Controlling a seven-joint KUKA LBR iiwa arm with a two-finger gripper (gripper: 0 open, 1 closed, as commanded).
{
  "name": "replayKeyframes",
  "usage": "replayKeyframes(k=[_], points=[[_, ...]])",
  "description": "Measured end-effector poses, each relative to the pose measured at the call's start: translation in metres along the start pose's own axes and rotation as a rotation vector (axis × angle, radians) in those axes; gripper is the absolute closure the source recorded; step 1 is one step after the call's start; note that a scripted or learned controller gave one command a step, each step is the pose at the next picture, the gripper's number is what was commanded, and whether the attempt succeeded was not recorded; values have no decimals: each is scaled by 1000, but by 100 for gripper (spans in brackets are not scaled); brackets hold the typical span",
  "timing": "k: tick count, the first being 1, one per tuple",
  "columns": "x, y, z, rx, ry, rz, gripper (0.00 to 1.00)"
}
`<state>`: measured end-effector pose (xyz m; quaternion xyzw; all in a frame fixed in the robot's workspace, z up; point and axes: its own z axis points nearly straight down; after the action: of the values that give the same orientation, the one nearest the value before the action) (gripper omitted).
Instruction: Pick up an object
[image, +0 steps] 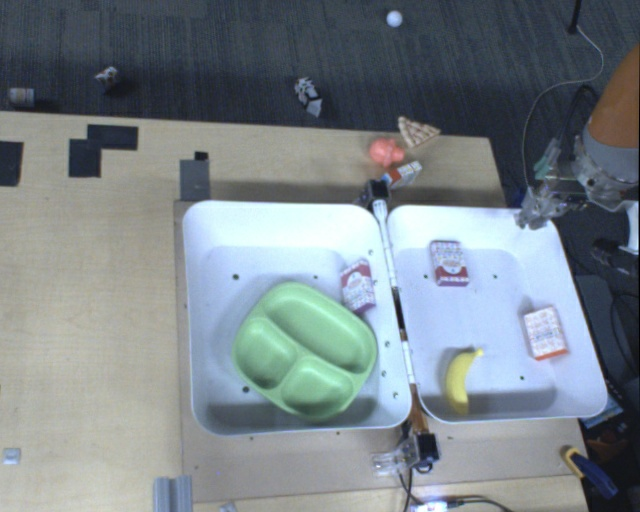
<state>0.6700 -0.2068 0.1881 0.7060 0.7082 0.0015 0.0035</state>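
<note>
Right bin (575, 330): we note a banana (459, 377) near its front edge, an orange-white packet (545, 333) to the right, a red-white carton (449, 263) at the far side. Left bin (200, 320): green divided tray (305, 348), a second red-white packet (357, 285) touching its far right rim. The claw (535, 212) hovers over the right bin's far right corner; we cannot tell its state.
</note>
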Motion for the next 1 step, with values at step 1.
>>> replayKeyframes(k=[1], points=[[1, 0, 1, 2, 1, -1, 0]])
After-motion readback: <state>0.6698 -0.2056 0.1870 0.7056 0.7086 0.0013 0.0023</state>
